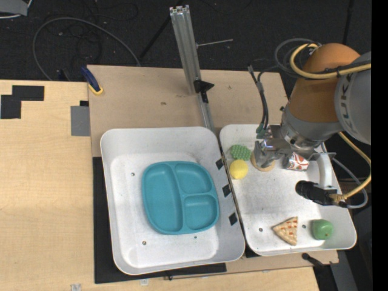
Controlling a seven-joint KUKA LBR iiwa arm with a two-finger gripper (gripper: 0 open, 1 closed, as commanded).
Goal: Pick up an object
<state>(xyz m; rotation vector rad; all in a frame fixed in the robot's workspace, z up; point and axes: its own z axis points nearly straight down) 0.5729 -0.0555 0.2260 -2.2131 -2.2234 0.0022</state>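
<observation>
Our end effector point(265, 160) hangs low in the right bin point(267, 235); the yellow ball point(238, 170) lies just beside it at nine o'clock. We cannot tell its grip.

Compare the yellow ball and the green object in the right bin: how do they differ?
The yellow ball lies near the right bin's left wall, beside the hand; the green object sits in the near right corner, by the pizza slice. The ball looks round, the green object blockier. Both are small and loose.

Gripper point(265, 160) hangs low in the right bin point(267, 238) beside a yellow ball point(238, 170).
</observation>
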